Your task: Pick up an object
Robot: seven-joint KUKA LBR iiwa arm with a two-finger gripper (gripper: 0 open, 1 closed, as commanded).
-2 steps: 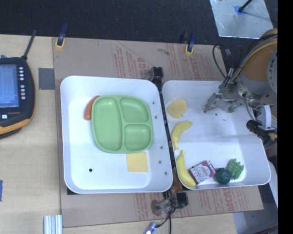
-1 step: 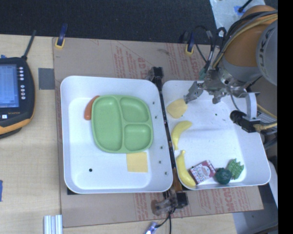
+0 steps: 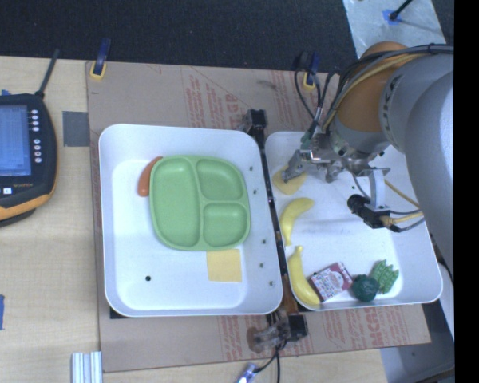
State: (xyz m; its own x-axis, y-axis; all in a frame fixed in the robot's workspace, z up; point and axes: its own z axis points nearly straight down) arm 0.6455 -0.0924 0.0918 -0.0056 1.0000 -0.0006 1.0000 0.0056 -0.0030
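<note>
two shallow white bins sit side by side on the worktop [image 3: 56, 254]. left bin [image 3: 120, 214]: a green divided plate [image 3: 199, 202] in the middle, an orange sausage-like piece [image 3: 146, 177] tucked against its left edge, a pale yellow square slice [image 3: 224, 266] just below it. right bin [image 3: 419, 282]: a yellow piece [image 3: 290, 182] at the upper left, a banana [image 3: 294, 215] below it, a second banana [image 3: 302, 279] along the lower left wall, and a red-and-white packet [image 3: 330, 282] beside a green vegetable [image 3: 375, 282] at the bottom. the arm [image 3: 407, 102] reaches in from the right, and the claw [image 3: 299, 166] is low over the upper-left corner of the right bin, directly at the yellow piece, which seems the likely target. whether the claw is open or closed cannot be told, nor whether it has hold of anything. a handheld control screen [image 3: 12, 158] lies at the far left, apart from the bins.
</note>
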